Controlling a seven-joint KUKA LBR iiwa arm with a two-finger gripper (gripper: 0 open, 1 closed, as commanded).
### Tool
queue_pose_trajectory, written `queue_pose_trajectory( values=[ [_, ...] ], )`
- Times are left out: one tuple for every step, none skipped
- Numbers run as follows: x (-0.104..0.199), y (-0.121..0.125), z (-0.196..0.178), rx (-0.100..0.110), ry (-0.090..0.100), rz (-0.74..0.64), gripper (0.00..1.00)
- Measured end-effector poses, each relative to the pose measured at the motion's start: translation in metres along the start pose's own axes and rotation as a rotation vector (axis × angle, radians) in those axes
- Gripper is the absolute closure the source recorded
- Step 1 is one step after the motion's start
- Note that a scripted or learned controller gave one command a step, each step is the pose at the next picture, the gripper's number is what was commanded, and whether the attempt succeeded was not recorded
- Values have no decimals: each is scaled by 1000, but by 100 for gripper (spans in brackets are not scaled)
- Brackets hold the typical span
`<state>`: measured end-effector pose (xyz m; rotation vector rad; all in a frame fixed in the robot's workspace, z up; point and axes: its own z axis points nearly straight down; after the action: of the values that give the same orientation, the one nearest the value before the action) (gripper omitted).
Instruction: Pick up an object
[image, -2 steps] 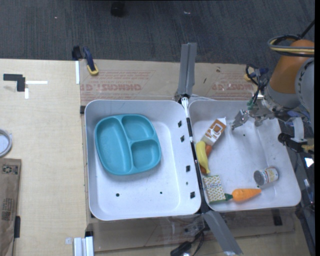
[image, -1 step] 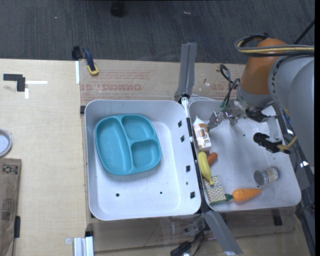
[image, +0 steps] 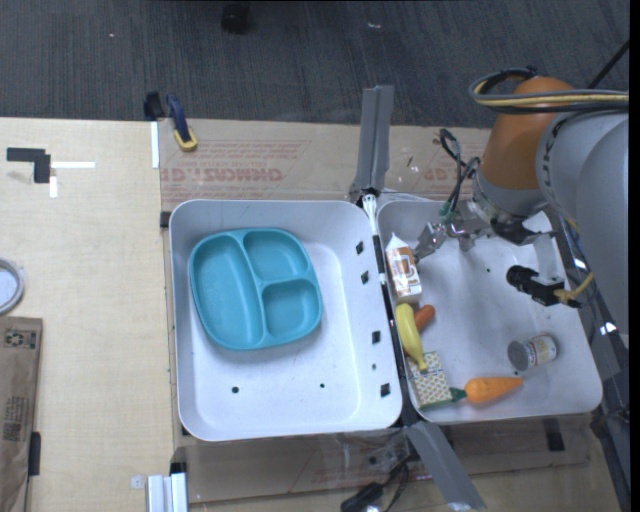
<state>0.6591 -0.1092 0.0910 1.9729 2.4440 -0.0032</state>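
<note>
Grey arm's end effector (image: 436, 238) low in right bin (image: 560, 400), near carton (image: 403, 272); finger state possibly unreadable, cannot tell

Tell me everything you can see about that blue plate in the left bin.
The blue plate is a light turquoise, rounded-square tray that looks like smooth plastic, moulded into three compartments: one long one on the left and two smaller ones on the right. All three hold nothing. It lies flat, right way up and slightly turned, on the floor of the left bin, toward its upper left. Only the bin floor touches it.
</note>
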Motion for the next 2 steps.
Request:
queue_pose_trajectory(
  values=[
    [-61, -17, 1, 0, 0, 66, 0],
    [-54, -12, 1, -1, 1, 98, 0]
  ],
)
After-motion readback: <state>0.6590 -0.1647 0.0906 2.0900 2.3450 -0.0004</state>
